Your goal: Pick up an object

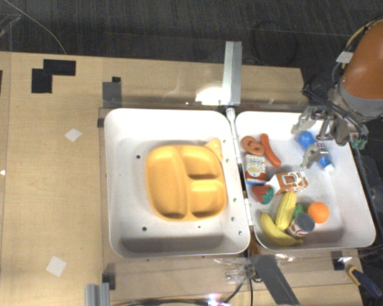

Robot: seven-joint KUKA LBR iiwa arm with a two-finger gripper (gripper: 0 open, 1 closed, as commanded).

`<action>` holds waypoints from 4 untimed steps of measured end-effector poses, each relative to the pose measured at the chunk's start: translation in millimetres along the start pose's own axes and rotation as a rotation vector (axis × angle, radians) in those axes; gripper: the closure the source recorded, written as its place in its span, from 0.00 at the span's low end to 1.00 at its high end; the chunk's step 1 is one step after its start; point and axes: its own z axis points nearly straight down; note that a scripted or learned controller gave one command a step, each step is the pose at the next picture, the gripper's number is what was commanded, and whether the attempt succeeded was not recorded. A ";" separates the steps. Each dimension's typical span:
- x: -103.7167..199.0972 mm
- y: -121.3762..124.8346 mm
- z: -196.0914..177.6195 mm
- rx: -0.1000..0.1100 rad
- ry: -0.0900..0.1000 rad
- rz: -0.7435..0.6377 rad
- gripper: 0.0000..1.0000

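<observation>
My gripper (312, 136) hangs over the far right part of the right bin (364, 203), below the arm's orange band. It stands open, with its two metal fingers spread apart. A blue object (304, 139) lies under it, partly hidden, and a blue and white piece (327, 164) shows just beyond the lower finger. I cannot tell whether the fingers touch it. Nothing is lifted. Further left and nearer lie a pretzel (252, 145), an orange-red stick (270, 149), a small carton (255, 167), an orange box (292, 181), a corn cob (285, 209), a banana (273, 230) and an orange ball (318, 212).
The left bin (124, 171) holds a yellow divided tray (184, 180). A metal post (232, 75) stands at the back between the bins. A small can (302, 224) and a red and green item (263, 193) crowd the right bin's near half. Bare wooden bench lies to the left.
</observation>
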 end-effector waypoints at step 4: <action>-42.7 61.2 -113.4 0.000 0.001 0.136 0.00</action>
